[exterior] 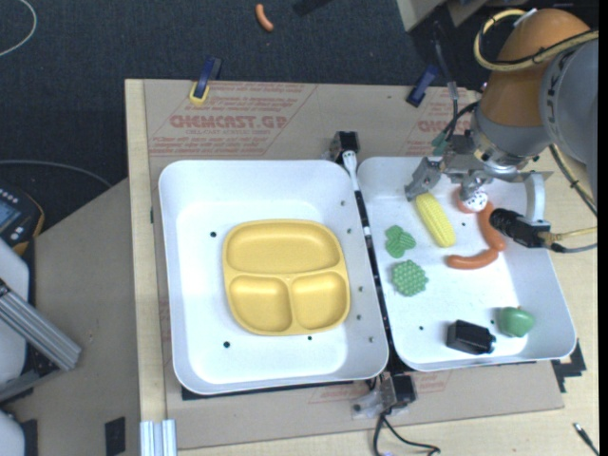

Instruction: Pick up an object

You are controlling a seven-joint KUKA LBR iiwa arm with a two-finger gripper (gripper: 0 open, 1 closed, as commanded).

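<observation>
My gripper (477, 190) hangs over the back of the right bin (541, 288), open, its fingers spread wide with nothing gripped between them. A yellow corn cob (435, 219) lies just below the left finger (422, 180). A small white piece with red dots (471, 199) sits under the wrist between the fingers. A curved orange sausage (483, 245) lies in front of the gripper. Further forward are two green leafy pieces (400, 241) (409, 277), a black block (470, 336) and a green pepper (516, 322).
The left bin (190, 283) holds a yellow divided plate (285, 275). A black clamp (346, 146) sits at the back where the bins meet. Cables run beside the right bin's right side. The arm's grey and orange body (532, 74) looms above the right bin's back corner.
</observation>
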